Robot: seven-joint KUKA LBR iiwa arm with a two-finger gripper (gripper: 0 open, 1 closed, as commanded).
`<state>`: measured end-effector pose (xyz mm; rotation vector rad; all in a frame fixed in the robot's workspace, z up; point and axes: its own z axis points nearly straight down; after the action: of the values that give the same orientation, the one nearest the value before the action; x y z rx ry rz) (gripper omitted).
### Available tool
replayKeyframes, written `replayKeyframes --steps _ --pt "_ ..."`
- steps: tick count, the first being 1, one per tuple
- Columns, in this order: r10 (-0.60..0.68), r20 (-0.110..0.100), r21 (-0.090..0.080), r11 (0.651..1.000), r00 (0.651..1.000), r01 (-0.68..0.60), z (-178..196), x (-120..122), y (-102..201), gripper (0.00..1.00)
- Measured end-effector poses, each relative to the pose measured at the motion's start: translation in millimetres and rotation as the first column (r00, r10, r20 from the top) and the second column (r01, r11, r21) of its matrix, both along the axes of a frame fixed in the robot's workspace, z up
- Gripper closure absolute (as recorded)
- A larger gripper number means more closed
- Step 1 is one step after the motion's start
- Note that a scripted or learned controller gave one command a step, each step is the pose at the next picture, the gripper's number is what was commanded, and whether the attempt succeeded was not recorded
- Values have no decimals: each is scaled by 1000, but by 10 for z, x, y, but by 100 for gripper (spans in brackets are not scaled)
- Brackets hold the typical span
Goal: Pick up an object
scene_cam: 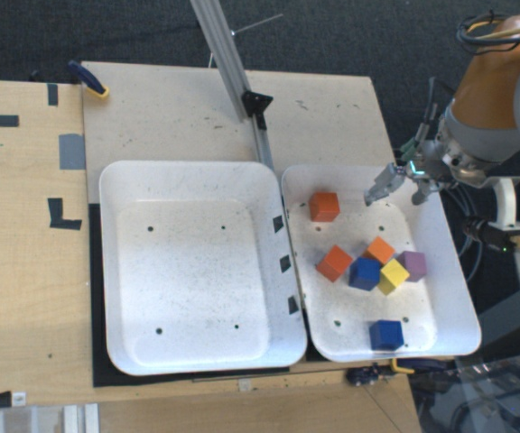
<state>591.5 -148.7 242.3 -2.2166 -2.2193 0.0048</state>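
The right bin holds several small cubes. An orange cube lies alone near the bin's far left. A cluster sits mid-bin: an orange cube, a blue cube, a smaller orange cube, a yellow cube and a purple cube. Another blue cube rests near the front rim. My gripper hangs over the bin's far right corner, open, with nothing between its fingers. It is above and behind the cluster, to the right of the lone orange cube.
The left bin stands beside the right one, their rims touching. A slanted metal bar runs down to the gap between the bins. A blue and yellow tool lies on the bench at far left.
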Motion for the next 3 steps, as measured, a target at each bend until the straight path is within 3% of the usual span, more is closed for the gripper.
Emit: replayKeyframes --steps 1,3 --pt "1 4 -1 1000 1000 -1 25 9 0 0" --pt "1 -3 -1 1000 1000 -1 -1058 62 151 0"
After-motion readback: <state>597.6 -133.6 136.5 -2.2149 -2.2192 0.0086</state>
